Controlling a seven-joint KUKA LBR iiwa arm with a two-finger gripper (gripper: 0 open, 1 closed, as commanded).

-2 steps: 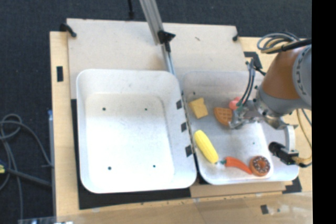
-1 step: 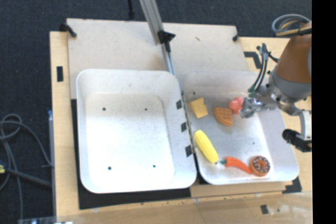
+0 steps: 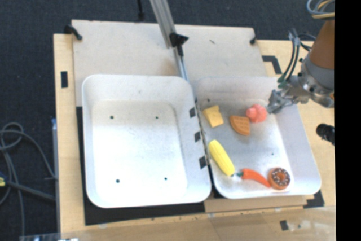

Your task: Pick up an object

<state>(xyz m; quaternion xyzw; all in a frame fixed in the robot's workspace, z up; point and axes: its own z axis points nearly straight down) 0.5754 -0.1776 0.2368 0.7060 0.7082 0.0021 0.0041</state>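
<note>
Just left of hand (image 3: 276, 102): pink ball (image 3: 257, 113) (touching? unclear).

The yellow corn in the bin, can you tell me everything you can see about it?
The corn is a small bright yellow cob, smooth and shiny like a plastic toy, with a paler end toward the bin's back. It lies flat and slanted on the floor of the right bin, close to the wall beside the left bin. Its lower end reaches the green top of the orange carrot; whether they touch is unclear. The cheese wedge sits apart behind it. The tool is far from it.
</note>
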